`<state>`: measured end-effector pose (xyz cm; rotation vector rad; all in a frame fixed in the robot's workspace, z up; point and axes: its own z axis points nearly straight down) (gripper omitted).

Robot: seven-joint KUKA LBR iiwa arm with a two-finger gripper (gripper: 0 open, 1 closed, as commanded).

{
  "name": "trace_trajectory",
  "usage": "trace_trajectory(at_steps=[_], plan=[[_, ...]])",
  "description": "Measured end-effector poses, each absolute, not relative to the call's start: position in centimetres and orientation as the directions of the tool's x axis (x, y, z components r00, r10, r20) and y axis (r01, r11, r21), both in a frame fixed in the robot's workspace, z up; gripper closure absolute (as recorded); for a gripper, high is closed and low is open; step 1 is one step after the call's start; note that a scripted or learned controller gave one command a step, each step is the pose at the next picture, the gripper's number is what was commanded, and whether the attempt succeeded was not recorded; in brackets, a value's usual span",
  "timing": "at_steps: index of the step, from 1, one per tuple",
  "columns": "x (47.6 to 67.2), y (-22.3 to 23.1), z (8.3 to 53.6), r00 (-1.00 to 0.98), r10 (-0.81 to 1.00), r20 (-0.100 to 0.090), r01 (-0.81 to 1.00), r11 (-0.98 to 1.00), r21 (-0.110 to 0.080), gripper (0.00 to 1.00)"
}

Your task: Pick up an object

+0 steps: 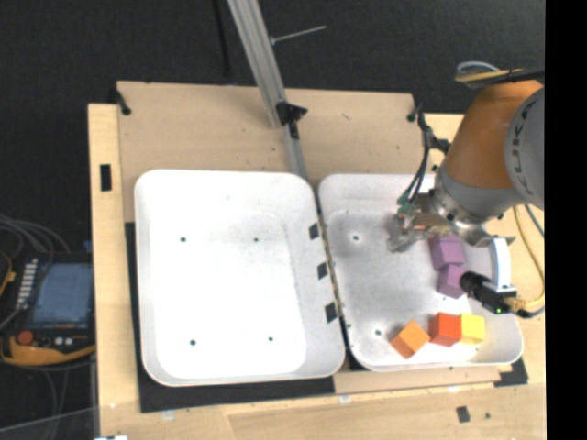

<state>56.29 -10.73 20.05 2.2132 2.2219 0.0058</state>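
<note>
1. Two shallow white bins are sitting side by side on the wooden bench (229,108); the left bin (229,273) is showing just its speckled white floor.
2. The right bin (367,273) is holding all the objects, gathered along its right and near sides.
3. A purple block (448,264) is lying toward the bin's right side, partly tucked under the arm's wrist.
4. Along the near edge, an orange block (411,338), a red block (446,328) and a yellow block (472,327) are sitting in a row, red and yellow touching, orange just beside red.
5. The arm (495,154) is reaching in from the right, its orange band hanging over the bin's far right corner.
6. The gripper (402,232) is hovering low over the bin floor, just left of the purple block; whether it is parted or closed, I cannot tell from this angle.
7. Nothing is visibly caught in it.
8. A slanted metal pole (266,62) is rising from behind the bins.
</note>
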Motion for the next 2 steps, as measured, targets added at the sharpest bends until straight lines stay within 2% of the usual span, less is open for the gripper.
trace_trajectory(at_steps=[1, 2], plan=[[55.8, -10.9, 24.7, -0.006, 1.000, -0.001, 1.000, 0.006, 0.007, 1.00], [55.6, -6.6, 24.0, -0.005, 1.000, 0.000, 1.000, 0.005, 0.000, 1.00]])
